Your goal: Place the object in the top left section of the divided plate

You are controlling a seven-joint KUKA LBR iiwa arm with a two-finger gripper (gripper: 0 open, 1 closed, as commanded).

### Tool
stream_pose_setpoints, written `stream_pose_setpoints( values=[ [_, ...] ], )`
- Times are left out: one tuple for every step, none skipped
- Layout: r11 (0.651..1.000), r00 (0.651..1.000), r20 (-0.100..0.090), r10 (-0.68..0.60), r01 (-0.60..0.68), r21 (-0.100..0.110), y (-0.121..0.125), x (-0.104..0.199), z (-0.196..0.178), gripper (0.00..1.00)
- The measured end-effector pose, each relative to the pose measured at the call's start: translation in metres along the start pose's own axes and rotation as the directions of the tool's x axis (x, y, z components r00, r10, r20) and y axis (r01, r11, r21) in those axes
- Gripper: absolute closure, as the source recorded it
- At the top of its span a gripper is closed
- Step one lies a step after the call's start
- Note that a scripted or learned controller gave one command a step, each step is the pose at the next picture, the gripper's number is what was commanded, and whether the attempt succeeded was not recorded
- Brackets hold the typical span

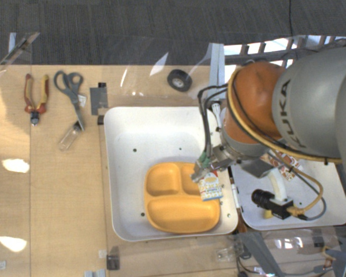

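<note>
Printed packet (pixel 210 188): small, pale, with blue and green print, at the right edge of the yellow plate, lower centre of the frame, over the plate's upper right section. I cannot tell whether it rests on the plate or hangs just above it.
Divided plate (pixel 176 213): yellow with three sections, one wide along its lower side and two smaller above. It lies in the lower right part of the left bin. Its top left section is bare yellow.
Gripper (pixel 204 169): directly above the packet, touching or nearly touching its top edge. Released or clenched cannot be told from this angle, nor whether the packet is in its grasp.
Arm (pixel 312 93): grey, with its orange band (pixel 257 90) at the upper right, reaching in over the wall between the bins.
Left bin (pixel 138 137): white and shallow, centre of the frame.
Right bin (pixel 334 212): white, lower right, largely covered by the arm.
Bench (pixel 50 217): pale wood.
Pliers (pixel 33 97): red handles, upper left.
Scissors (pixel 71 93): grey, just right of the pliers.
Tape roll (pixel 180 79): black, above the left bin.
</note>
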State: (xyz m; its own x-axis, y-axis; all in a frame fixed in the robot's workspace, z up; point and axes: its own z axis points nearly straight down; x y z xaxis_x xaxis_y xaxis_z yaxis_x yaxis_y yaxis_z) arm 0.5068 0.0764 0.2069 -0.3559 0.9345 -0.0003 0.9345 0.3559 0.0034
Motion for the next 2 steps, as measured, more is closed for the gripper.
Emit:
stream_pose_setpoints(
  values=[
    [0.998,0.998,0.0,0.068,-0.068,-0.001,0.0707,0.0415,0.0022,1.0],
    [0.998,0.998,0.0,0.068,-0.068,-0.001,0.0709,0.0414,0.0018,0.0]
  ],
)
